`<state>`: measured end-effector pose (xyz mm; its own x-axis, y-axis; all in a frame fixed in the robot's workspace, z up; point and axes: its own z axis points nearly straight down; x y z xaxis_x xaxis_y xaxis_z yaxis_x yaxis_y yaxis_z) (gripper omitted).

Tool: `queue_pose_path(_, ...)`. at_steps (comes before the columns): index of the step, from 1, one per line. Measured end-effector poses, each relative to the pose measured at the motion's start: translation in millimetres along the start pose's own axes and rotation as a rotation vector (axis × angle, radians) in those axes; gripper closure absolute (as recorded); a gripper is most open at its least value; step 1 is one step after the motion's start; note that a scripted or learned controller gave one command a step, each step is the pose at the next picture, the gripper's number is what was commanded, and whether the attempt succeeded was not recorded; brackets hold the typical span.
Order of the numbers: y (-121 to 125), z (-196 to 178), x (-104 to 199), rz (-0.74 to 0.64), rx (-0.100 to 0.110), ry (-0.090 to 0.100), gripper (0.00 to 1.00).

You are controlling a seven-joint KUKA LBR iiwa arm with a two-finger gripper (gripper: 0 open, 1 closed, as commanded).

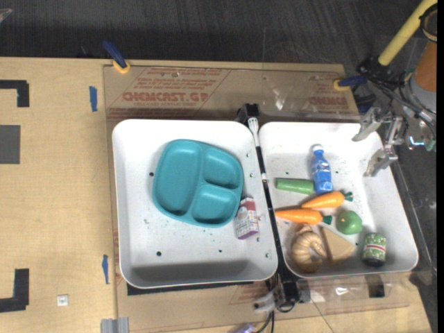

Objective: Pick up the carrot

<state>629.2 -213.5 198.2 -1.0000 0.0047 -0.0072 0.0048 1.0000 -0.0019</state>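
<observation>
Two carrots lie in the right bin (406, 207), so you must choose. The upper carrot (324, 200) and the lower carrot (300, 216) sit close together near the bin's middle, both with their long axes running roughly left to right, the upper one tilted up toward its green-topped right end. Your gripper (383, 144) hangs over the bin's upper right rim, and I cannot tell how its fingers stand. From there the carrots lie down and to the left, the upper one nearer. I judge you will want the fingers set across the carrot's length. Mind the crowding: a blue bottle (320, 169) and a green stick (294, 184) lie just above, a green ball (349, 221) beside the right ends, and a brown bread-like piece (306, 248) just below. A small can (374, 248) stands further right.
</observation>
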Motion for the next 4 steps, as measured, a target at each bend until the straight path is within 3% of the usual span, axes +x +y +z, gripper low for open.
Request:
queue_pose_path(1,47,103,92,-0.071,0.000,-0.004,0.00)
queue_pose_path(2,121,97,130,0.182,-0.001,-0.002,0.00)
queue_pose_path(3,104,106,146,0.582,-0.006,-0.004,0.00)
queue_pose_path(4,112,107,80,0.558,-0.001,-0.008,0.00)
